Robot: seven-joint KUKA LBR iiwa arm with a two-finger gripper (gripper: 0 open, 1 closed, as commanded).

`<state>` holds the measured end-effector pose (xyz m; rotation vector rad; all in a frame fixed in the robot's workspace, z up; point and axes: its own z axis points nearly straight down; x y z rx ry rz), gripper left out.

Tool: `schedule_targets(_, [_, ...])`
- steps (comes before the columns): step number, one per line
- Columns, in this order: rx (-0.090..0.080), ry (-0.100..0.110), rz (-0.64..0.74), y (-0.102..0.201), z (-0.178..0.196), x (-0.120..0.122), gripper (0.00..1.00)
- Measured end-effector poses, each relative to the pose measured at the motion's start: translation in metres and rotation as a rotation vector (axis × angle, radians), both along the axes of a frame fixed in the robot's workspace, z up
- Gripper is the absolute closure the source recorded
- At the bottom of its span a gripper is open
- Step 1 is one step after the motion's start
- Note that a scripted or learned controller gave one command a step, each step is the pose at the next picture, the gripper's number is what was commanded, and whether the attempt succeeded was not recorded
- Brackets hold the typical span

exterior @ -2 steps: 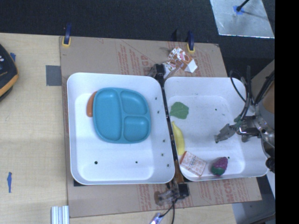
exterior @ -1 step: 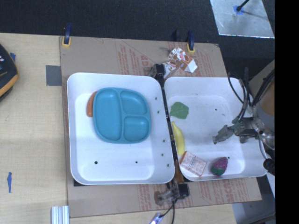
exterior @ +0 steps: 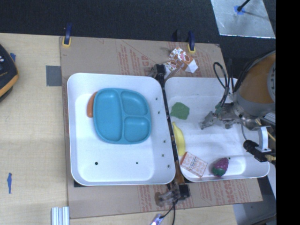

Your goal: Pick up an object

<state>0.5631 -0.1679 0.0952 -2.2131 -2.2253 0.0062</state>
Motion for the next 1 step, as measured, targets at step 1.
schedule_targets(1, [0.0,-0.003,-0.001,-0.0364,-0.0031,0.0919,0.0])
